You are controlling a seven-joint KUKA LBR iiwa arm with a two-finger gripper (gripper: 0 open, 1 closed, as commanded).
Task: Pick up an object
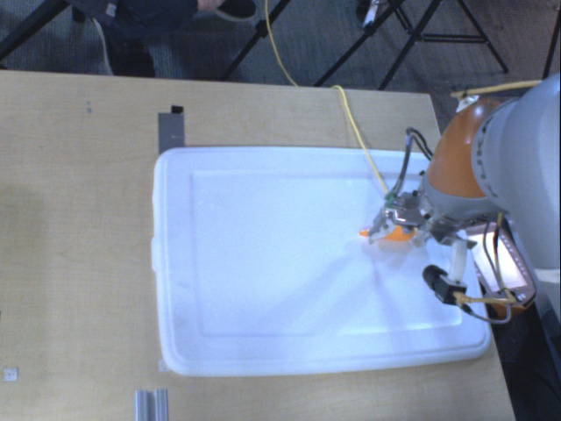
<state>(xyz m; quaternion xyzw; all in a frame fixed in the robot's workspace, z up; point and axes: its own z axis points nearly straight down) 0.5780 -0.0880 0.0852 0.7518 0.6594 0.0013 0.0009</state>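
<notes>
Camera view | gripper [392, 226] is lowered at the white bin's [263, 358] right side | fingers' spread and any grasp cannot be told | small orange object [399, 232] lies at its tips, likely the pick target | yellow cable [359, 143] trails far.

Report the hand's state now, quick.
Hand: low over the white bin, at a small orange object; open or closed cannot be told.
</notes>
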